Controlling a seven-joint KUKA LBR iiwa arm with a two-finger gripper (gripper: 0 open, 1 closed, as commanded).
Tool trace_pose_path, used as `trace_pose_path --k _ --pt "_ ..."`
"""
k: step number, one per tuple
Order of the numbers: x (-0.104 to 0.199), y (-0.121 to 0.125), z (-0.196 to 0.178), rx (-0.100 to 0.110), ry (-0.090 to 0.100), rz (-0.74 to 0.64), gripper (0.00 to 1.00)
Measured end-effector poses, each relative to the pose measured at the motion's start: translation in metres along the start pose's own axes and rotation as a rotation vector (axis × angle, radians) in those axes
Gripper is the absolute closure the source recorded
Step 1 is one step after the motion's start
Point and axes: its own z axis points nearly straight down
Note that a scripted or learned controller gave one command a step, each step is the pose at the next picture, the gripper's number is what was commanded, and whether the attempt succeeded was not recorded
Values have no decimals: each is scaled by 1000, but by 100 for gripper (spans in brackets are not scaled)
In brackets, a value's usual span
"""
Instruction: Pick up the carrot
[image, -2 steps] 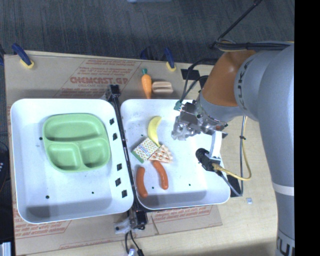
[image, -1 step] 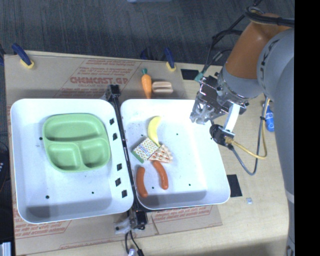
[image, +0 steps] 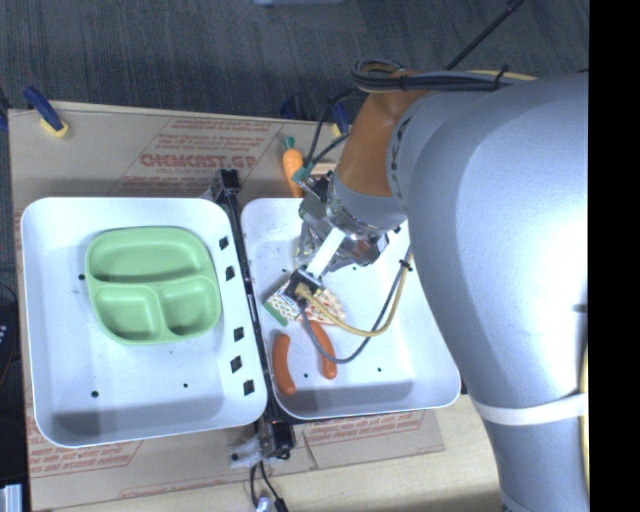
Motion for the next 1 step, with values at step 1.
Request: trace_pose_path --k 1 --pt "0 0 -10 4 -1 -5 100"
